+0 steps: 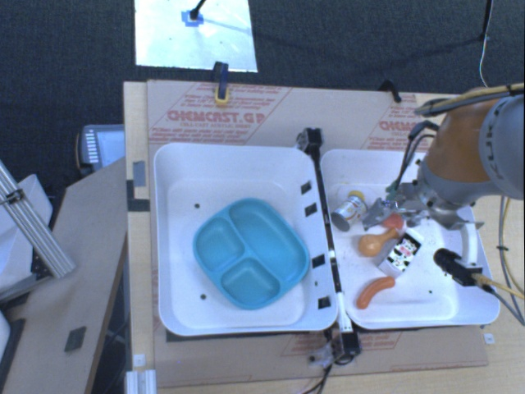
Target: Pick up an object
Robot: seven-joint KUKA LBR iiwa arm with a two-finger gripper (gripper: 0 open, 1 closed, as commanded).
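Two white bins on the desk (385, 117), side by side. Right bin (426, 302) full of small things: a silver can (348, 208) near the middle wall, an orange pear-shaped toy (376, 241), a black and white box (401, 254), an orange sausage shape (375, 290) lower down. Left bin (176, 302) with a blue tray (250, 253) split into three parts. End effector (392, 216) low inside the right bin, right by the pear toy and the can, something red close against it. Hard to see its tip, so cannot tell if spread or pressed together, and cannot tell if pinching anything. Nothing lifted up, as far as can be seen; every toy looks flat on the bin floor. Probably at the reaching or grabbing part, with the lift not yet done. Brown cardboard with red print under both bins. Dark carpet all around, a shiny square sheet (195, 23) on the floor at the top, a wooden side table (82, 253) at the left.
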